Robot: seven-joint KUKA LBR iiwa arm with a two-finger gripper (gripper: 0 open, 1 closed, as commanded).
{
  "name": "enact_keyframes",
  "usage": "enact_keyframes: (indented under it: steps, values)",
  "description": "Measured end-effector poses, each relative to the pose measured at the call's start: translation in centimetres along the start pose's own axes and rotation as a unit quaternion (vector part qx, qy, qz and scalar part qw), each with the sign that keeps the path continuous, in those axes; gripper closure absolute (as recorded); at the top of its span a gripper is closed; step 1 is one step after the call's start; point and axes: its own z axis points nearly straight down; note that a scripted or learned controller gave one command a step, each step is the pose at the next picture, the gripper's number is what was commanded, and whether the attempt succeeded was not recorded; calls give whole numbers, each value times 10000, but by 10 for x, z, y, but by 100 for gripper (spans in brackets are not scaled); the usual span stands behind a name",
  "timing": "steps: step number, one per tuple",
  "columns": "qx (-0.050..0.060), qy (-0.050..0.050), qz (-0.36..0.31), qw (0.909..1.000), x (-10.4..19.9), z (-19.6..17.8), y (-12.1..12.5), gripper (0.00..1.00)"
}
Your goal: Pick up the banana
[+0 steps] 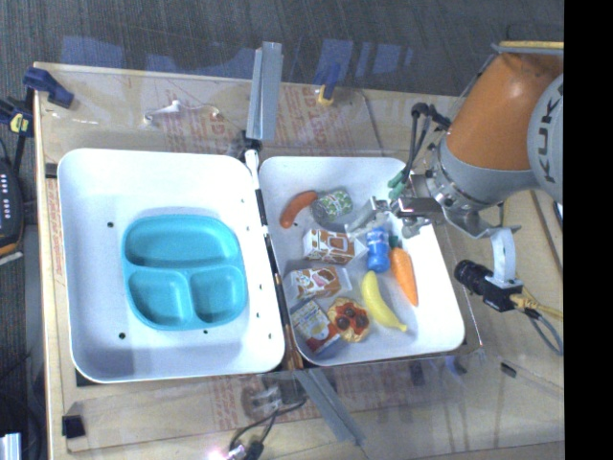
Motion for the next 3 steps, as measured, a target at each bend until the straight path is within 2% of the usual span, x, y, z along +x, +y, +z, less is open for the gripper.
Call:
enact_keyframes:
  steps: [1,2,3]
  values:
    - [1,1,-771,9970,-52,106,-10,0]
    - [-40,-2,-1462,9892,-59,184,-25,0]
    - [-37,-4,-1491,9888,-59,174,-24,100]
